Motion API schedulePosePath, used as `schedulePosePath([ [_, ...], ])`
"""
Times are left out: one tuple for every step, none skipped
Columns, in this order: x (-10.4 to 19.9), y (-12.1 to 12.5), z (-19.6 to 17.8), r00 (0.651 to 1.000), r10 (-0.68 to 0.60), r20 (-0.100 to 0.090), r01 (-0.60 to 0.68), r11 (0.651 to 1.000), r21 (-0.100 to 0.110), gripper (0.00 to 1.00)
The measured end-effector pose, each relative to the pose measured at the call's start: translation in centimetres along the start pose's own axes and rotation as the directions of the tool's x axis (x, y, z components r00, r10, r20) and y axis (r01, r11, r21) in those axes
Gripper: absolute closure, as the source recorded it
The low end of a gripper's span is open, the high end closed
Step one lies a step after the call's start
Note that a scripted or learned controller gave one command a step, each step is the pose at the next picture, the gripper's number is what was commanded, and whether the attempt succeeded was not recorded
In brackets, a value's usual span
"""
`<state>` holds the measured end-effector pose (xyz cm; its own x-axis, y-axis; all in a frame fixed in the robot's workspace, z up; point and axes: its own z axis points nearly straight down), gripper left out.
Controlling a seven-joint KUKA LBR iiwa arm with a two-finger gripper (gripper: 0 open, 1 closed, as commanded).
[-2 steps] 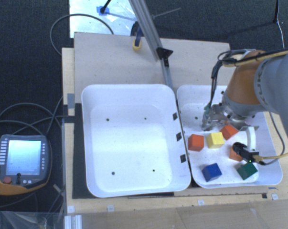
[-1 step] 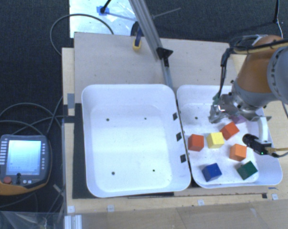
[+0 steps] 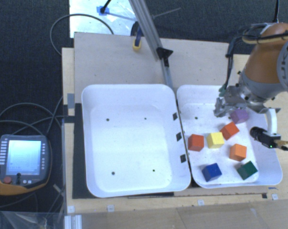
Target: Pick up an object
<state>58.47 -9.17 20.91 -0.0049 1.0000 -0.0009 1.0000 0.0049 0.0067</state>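
Note:
The right bin [image 3: 197, 95] holds several coloured blocks. A purple block [image 3: 240, 115] lies just under the wrist, partly hidden by the gripper [image 3: 223, 109], which hangs low over the bin's back half. In front of it sit an orange block [image 3: 229, 130], a yellow block [image 3: 215, 140] and a red-orange block [image 3: 196, 142]. Nearer the front edge are another orange block [image 3: 238, 152], a blue block [image 3: 211, 171] and a green block [image 3: 247, 170]. Whether the purple block is gripped is hidden by the gripper body.
The left bin [image 3: 129, 88] stands beside the right one, their rims touching. A slanted metal pole [image 3: 146, 18] crosses the bench's back. A teach pendant [image 3: 20, 163] lies on the floor at the left. A black fitting [image 3: 263, 136] juts out by the arm.

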Motion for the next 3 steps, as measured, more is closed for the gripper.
schedulePosePath([
  [0.0, 0.2, -3.7, 1.0, 0.0, 0.0, 0.0, 1.0, 0.001, 1.0],
  [4.8, 0.2, -4.1, 1.0, -0.005, -0.002, 0.005, 1.0, 0.004, 1.0],
  [10.3, -0.7, -4.6, 1.0, -0.006, -0.004, 0.006, 1.0, 0.006, 1.0],
])
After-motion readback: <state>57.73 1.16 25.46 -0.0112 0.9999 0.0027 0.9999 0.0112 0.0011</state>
